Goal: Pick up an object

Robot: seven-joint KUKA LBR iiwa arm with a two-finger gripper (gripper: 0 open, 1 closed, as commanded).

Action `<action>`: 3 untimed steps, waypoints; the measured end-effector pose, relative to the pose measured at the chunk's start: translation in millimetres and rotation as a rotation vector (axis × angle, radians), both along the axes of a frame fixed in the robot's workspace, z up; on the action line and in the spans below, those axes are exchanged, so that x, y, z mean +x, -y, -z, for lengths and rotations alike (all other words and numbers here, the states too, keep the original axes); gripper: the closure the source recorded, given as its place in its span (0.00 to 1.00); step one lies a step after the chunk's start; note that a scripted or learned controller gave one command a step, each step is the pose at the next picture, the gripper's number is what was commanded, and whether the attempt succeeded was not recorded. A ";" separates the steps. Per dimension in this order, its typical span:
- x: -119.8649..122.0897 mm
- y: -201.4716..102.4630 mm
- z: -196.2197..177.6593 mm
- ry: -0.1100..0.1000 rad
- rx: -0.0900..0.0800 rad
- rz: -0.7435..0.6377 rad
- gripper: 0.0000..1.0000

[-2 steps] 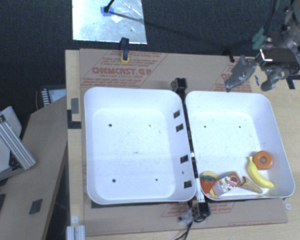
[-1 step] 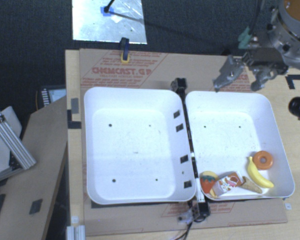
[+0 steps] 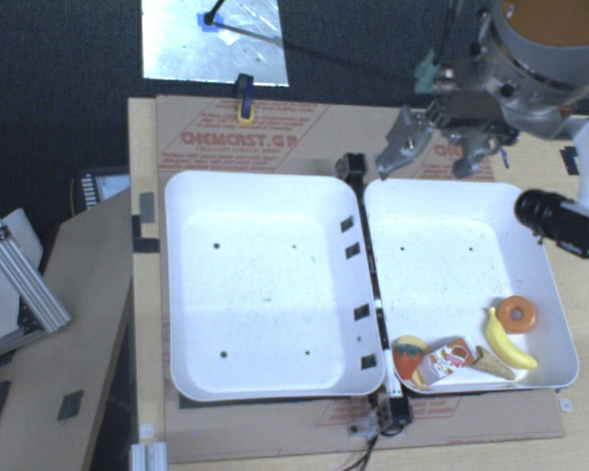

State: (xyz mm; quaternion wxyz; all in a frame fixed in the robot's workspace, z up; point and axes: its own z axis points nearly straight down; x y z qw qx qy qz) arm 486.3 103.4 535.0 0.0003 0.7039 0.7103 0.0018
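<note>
A cardboard-topped bench [image 3: 245, 130] on dark floor bears two shallow white plastic bins. The left bin [image 3: 191, 204] is bare; the right bin [image 3: 442, 204] has toys bunched in its near right corner: a red-orange fruit [image 3: 408, 354], a printed packet [image 3: 446, 360], a curved yellow banana [image 3: 507, 340] and an orange ring [image 3: 516, 313]. The gripper [image 3: 434, 154] hangs spread and holding nothing over the far rim. Such crowding against the wall may block the fingers or cause a slip.

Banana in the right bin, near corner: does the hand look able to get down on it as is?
Probably yes. The banana lies uncovered from above, and the hand hangs over the bin's far rim. But an orange ring touches its top end and the bin wall is close.
</note>
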 end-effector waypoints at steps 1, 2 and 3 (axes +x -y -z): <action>-0.3 -49.6 0.1 -0.001 0.000 0.000 0.00; -0.2 -98.8 0.1 -0.001 0.000 0.000 0.00; -0.3 -132.9 0.2 -0.001 0.000 0.001 0.00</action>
